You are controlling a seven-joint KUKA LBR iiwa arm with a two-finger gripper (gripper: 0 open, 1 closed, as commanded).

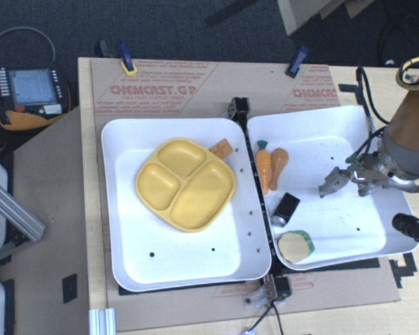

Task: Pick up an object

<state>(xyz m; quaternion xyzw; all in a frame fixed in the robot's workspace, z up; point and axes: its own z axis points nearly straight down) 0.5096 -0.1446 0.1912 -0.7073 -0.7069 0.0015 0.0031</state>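
Orange plastic carrot (264,169) lies untouched, well apart from the fingers (333,183), which hang spread and unladen over the right white bin (349,121); pickup remains undone.

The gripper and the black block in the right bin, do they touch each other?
Apart. In the camera view the gripper hangs over bare white floor of the right bin, and a plain white gap separates it from the black block lying near the divider.

Left bin (126,257): plate (186,184) fills the upper middle; bare floor along the front.
Right bin (321,117): 2 carrots (270,166), black block (286,207), round piece (295,246) crowd the left wall; middle floor bare.
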